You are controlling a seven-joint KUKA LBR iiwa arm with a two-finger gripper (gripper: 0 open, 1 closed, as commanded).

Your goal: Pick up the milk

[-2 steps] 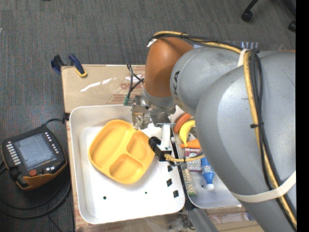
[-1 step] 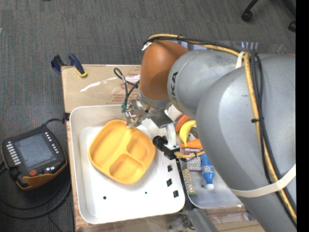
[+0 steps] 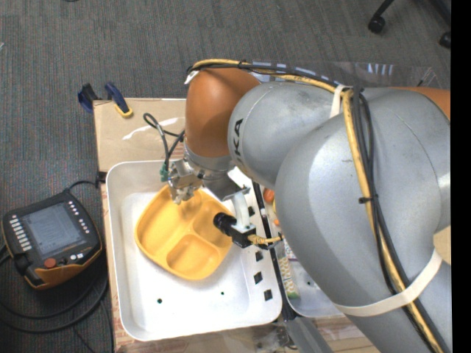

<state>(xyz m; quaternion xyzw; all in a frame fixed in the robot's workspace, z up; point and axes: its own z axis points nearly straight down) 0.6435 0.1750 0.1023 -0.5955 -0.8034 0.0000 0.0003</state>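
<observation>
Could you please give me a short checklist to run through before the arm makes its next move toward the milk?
1. Milk located: cannot tell; no carton is recognisable.
2. Gripper position: ok, over the left bin, at the yellow divided tray.
3. Grasp on anything: cannot tell.
4. Tray inside the bin: ok, lying tilted.
5. Right bin contents: cannot tell, the arm covers most of it.

A yellow tray (image 3: 180,241) fills the left bin's (image 3: 125,300) middle; bare floor rings it.
</observation>
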